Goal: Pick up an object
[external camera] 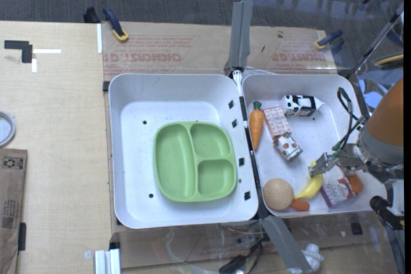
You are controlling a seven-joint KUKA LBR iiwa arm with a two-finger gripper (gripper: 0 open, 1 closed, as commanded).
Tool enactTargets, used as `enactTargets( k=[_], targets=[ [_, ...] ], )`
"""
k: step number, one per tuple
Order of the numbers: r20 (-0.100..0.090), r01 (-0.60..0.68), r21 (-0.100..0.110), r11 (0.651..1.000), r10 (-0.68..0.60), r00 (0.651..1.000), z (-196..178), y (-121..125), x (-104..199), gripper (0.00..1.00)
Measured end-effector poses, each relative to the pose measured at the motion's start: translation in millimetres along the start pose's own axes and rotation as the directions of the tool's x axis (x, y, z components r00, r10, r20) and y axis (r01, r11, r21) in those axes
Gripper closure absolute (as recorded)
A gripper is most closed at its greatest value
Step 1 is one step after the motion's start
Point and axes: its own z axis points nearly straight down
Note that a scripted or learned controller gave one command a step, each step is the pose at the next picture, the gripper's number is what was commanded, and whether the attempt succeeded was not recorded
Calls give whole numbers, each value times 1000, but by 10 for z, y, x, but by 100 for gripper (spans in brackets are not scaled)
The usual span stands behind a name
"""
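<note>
White plastic, two shallow bins side by side on a bench. Landmark: the green plate [194,161], three compartments, lying in the middle of the left bin [128,138].

Right bin [308,83], all items right of the plate:
- Carrot [256,127], orange with green top, lengthwise along the bin's near wall, closest to the plate.
- Red-and-white carton [275,120], just right of the carrot.
- Small can [288,147], on its side, touching the carton's lower end.
- Cow toy [301,104], black and white, farther right and toward the back.
- Tan ball [278,194], at the front, level with the plate's lower edge.
- Small orange piece [300,205], touching the ball's right side.
- Banana [311,187], yellow, tilted, just right of the ball.
- Pink packet [336,192], right of the banana.

Gripper [321,165]: far right of the plate, low over the bin, tip just above the banana's upper end, with the packet just below and to its right. Nothing is visibly between the fingers; whether they are spread or closed cannot be told.

Arm [388,131]: grey with orange band, at the bin's right wall.
</note>
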Motion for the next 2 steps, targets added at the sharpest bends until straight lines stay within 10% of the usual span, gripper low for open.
enactTargets(
  k=[1, 2],
  targets=[
    [0, -3, 0, 1000, 3, 1000, -87, 2, -2, 100],
    [0, -2, 1, 1000, 2, 1000, -87, 2, -2, 0]
  ],
)
